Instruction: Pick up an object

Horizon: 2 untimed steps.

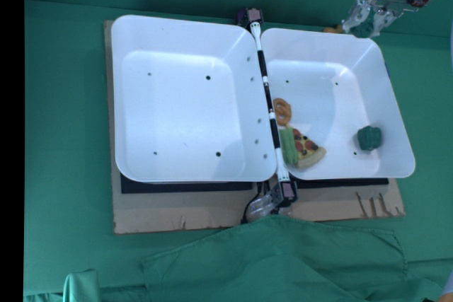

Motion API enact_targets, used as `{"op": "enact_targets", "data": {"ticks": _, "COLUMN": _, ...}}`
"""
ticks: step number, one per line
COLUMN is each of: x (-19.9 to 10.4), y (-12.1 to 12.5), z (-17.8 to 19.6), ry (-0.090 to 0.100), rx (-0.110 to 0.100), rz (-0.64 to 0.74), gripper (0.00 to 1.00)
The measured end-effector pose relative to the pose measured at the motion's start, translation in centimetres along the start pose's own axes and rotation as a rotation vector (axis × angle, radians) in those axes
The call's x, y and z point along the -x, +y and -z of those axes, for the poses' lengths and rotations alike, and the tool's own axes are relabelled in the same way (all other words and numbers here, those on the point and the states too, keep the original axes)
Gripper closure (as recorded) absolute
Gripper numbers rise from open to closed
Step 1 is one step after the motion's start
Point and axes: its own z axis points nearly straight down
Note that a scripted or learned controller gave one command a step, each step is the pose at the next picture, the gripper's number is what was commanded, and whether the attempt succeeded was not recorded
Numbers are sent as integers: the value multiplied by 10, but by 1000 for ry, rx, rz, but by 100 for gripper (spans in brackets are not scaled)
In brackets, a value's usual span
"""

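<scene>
The right bin [396,152] holds several toy foods. An orange pretzel-shaped ring [282,109] lies against the left wall. Just below it are a green stick-shaped piece [288,146] and a pizza slice [308,150], touching each other. A dark green pepper [369,138] sits alone near the right wall. My gripper [368,18] hangs high over the back right corner of this bin, well away from every object. Its fingers are spread open with nothing between them.
The left bin [141,39] adjoins the right one along a black-and-white divider [264,81]. A small orange bit [330,30] shows just behind the right bin's back rim. Both bins rest on cardboard [177,219]; green cloth [283,258] bunches up in front.
</scene>
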Motion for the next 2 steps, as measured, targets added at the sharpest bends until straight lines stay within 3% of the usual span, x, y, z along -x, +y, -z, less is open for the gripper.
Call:
{"op": "enact_targets", "data": {"ticks": 1, "x": 4, "y": -44, "z": -42, "ry": 2, "rx": -16, "rz": 27, "gripper": 100}}
{"op": "enact_targets", "data": {"ticks": 2, "x": -1, "y": -38, "z": 8, "ry": 1, "rx": -2, "rz": 35, "gripper": 100}}
